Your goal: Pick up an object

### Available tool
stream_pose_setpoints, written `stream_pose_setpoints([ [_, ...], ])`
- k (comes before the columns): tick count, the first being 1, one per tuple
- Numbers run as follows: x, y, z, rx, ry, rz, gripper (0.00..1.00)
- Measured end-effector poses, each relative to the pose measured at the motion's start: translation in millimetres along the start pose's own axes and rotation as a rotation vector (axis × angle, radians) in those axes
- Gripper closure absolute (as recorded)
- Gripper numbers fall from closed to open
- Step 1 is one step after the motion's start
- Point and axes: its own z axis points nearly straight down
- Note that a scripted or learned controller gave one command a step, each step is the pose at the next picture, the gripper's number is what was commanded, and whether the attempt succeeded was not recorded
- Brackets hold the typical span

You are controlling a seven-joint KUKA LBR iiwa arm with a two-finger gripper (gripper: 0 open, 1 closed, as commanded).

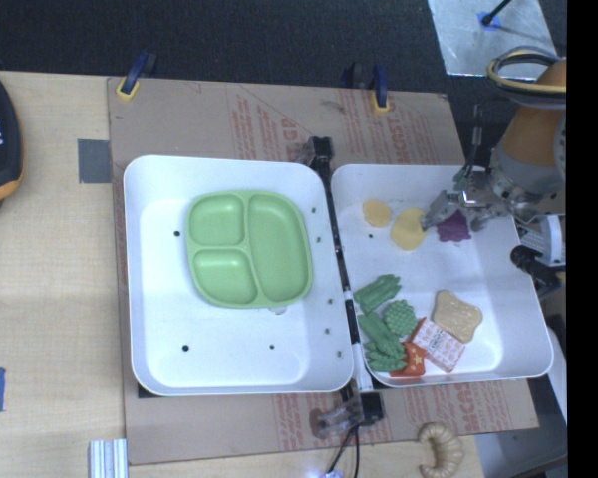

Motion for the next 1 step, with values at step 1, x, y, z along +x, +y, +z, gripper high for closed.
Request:
stream_pose_setpoints([
  [1,-0.7,1.1,-11.3,-0.001,-0.001,-0.002,1.00],
])
